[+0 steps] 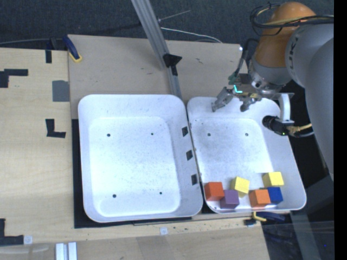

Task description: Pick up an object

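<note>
Your gripper (233, 103) hangs spread and empty at twelve o'clock; the yellow cube (241, 185) looks light, rigid: pinch its flat sides

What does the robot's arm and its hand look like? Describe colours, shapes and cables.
The arm is bulky, rounded and grey, with an orange band above the wrist. Thin black cables loop around that band. The hand is small, metallic grey, with two slim fingers and a small teal light at its base. A black fitting with a white bracket sits beside it.
</note>
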`<action>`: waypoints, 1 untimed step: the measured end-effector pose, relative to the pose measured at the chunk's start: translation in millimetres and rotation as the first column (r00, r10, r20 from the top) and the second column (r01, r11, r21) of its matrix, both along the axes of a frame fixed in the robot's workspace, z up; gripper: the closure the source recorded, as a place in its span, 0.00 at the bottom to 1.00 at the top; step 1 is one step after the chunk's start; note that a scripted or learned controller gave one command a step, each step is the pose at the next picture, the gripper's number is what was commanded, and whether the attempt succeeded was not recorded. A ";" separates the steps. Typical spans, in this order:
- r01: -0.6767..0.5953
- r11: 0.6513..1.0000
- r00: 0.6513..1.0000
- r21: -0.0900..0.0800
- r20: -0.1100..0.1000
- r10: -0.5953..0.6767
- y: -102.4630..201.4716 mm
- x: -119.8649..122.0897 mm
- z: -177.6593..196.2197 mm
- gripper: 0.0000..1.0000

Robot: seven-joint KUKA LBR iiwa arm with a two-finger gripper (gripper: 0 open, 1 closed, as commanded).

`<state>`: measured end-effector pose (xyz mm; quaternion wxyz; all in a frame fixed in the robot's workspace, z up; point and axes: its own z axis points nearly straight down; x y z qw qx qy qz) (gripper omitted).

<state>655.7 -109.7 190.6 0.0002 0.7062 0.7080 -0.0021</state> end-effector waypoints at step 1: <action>0.000 1.000 1.000 0.000 0.000 0.000 0.1 0.0 0.0 0.00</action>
